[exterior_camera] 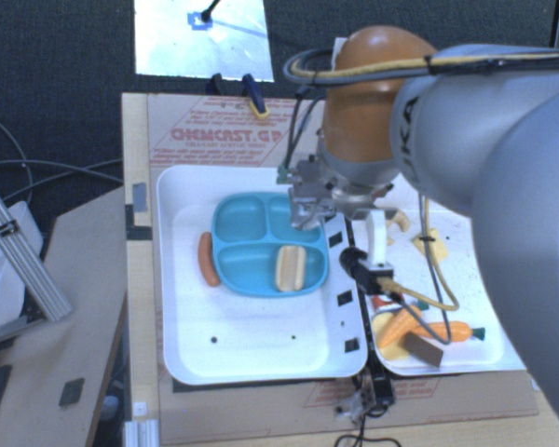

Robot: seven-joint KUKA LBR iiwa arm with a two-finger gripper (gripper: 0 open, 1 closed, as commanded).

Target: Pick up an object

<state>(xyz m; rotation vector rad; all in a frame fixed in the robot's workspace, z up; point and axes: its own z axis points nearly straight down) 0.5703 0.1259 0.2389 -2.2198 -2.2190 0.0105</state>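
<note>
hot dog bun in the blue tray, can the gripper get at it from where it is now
Probably yes. The bun lies uncovered in the blue tray's lower right compartment, with nothing on top of it, and the gripper hangs just above the tray's upper right part, close by.

A: What does the arm (pixel 484 156) look like?

B: Big, smooth and rounded, with a pale grey casing. Dark lettering runs down the grey shell beside the wrist.

A: And the orange part?

B: A glossy orange band (pixel 377 82) wraps the dome-shaped section above the wrist, catching a highlight on top.

A: Any cables?

B: Yes, a bundle of dark and yellowish cables (pixel 307 63) loops off the band's side, and another runs along the top of the grey shell. Below sits a grey metal wrist block (pixel 312 194).
</note>
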